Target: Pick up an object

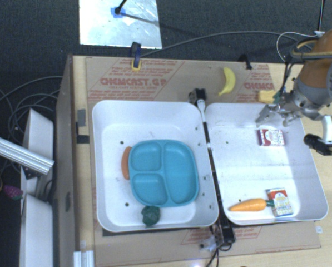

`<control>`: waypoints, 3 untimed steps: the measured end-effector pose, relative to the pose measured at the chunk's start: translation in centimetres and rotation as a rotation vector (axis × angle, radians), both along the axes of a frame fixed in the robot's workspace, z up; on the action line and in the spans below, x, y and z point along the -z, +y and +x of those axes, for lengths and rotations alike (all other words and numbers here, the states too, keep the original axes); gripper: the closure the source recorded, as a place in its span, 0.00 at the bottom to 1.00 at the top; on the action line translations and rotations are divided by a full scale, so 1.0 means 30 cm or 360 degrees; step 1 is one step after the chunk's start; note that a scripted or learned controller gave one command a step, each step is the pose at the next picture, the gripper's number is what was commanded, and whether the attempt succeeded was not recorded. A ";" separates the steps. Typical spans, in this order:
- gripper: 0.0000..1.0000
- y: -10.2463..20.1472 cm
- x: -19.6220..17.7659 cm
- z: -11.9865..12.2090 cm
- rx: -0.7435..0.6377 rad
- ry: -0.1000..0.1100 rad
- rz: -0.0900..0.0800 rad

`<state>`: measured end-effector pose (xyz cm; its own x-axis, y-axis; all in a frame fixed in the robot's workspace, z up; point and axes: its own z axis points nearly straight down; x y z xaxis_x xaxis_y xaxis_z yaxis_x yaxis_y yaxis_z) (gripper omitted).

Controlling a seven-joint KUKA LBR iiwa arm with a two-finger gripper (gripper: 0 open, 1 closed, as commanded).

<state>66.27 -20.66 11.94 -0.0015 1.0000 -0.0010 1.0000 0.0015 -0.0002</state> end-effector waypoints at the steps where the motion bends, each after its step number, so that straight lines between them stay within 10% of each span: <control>1: 0.00 0.020 0.047 -0.047 0.0001 -0.0003 -0.0001; 2: 1.00 0.019 0.007 -0.042 -0.0002 -0.0010 -0.0003; 3: 0.00 0.019 0.008 -0.042 -0.0003 -0.0009 -0.0003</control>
